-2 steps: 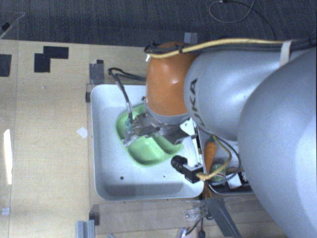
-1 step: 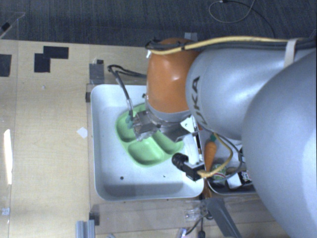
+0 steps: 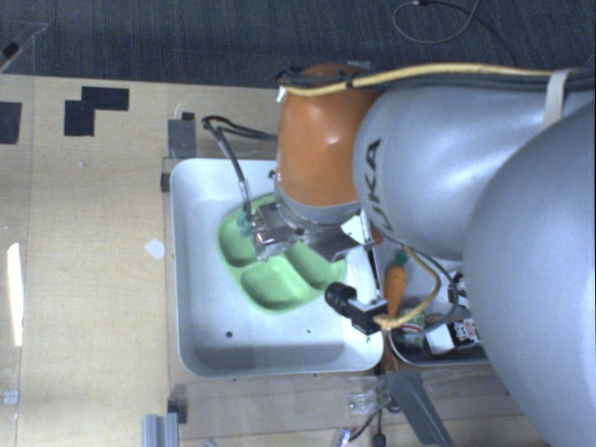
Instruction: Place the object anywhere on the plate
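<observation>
A green plate with compartments point(image 3: 272, 285) lies in the left white bin point(image 3: 200, 277), and the arm covers its upper right part. My gripper point(image 3: 267, 236) hangs right over the plate's middle, under the orange wrist band. Its fingers are hidden by the wrist and its metal fittings. A small carrot toy point(image 3: 396, 287), orange with a green top, stands on the divider between the two bins, to the right of the plate.
The grey arm fills the right side and hides most of the right bin point(image 3: 438, 343), where some small items show. A black cable loops from the wrist over the left bin's back wall. The bench lies to the left.
</observation>
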You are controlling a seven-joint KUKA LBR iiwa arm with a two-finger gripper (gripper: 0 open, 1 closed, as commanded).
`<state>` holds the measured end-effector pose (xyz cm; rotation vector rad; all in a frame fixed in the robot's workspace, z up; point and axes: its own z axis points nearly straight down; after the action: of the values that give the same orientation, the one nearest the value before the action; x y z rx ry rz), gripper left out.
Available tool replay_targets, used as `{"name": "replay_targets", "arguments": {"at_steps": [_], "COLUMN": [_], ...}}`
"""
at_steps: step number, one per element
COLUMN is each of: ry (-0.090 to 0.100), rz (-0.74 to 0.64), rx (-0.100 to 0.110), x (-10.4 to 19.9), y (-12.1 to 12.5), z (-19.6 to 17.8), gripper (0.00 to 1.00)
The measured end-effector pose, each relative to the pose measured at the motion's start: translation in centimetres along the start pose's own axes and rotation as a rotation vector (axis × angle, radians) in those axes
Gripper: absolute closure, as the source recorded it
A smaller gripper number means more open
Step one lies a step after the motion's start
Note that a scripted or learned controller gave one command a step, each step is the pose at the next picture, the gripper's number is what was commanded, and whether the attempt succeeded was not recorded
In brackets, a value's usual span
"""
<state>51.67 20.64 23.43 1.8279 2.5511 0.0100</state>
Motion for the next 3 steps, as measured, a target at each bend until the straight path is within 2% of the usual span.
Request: {"name": "replay_targets", "arguments": {"at_steps": [1,2,3], "ry": [0.0,-0.002,-0.003], "rz": [0.0,-0.052,-0.057], "rx": [0.0,0.004,0.0], "x": [0.0,-3.1,-3.1], "y": [0.0,1.8,2.0], "z": [0.0,0.5,-0.5], "gripper": [0.0,0.0,1.0]}}
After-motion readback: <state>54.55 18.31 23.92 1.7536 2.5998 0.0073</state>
